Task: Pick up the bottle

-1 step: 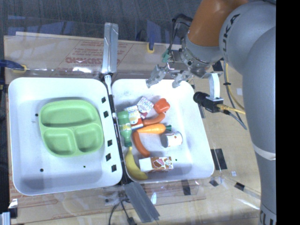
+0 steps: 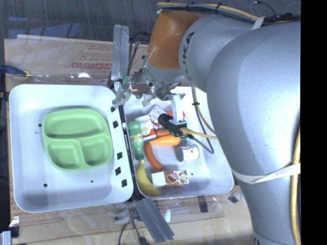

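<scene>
**Figure 1.** Overhead slanted view of the desk with 2 white bins. The bottle (image 2: 136, 139) is small, green and apparently plastic. It lies in the bin on the view's right (image 2: 214, 173), against the wall shared with the other bin (image 2: 25, 137), which holds a green divided plate (image 2: 76, 139). A carrot (image 2: 164, 141) lies just beside the bottle on its open side, a banana (image 2: 144, 181) sits near its lower end, and a printed box (image 2: 173, 177) lies next to the banana. The tool (image 2: 149, 97) hangs over the far end of the right bin, above and apart from the bottle. Whether it is open or closed cannot be told, and nothing is seen in its hold.

Handling, as judged: the bottle is probably light, fairly stiff and smooth, so it may roll or slip under a glancing touch. Its mid-body, taken across the narrow width, looks like the best hold. The bin wall and the carrot leave little clearance on either side.
</scene>
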`<state>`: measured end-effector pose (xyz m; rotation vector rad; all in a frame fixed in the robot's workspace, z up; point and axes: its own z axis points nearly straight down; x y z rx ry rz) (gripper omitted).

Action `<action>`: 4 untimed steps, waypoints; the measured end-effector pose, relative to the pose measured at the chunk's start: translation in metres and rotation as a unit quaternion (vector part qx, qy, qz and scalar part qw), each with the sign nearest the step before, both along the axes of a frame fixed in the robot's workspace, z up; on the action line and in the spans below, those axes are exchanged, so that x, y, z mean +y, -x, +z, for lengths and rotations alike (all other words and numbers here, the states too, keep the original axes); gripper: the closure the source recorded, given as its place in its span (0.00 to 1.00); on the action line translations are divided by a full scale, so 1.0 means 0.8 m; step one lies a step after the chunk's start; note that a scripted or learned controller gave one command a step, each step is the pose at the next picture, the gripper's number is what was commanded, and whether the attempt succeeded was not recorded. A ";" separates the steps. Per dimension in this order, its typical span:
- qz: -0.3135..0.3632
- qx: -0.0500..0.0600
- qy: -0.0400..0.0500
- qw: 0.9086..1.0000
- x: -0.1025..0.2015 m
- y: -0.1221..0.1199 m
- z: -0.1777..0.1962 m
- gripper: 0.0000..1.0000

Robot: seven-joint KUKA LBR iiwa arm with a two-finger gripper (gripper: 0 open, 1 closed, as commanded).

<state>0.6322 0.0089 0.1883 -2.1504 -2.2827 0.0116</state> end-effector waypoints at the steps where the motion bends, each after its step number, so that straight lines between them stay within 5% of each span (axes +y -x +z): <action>1: 0.065 -0.004 0.000 0.998 -0.063 0.060 0.258 0.00; 2: 0.069 -0.002 0.000 0.998 -0.062 0.058 0.268 1.00; 3: 0.030 -0.003 -0.001 1.000 0.038 0.191 0.317 1.00; 4: -0.014 -0.001 0.000 1.000 0.018 0.167 0.248 1.00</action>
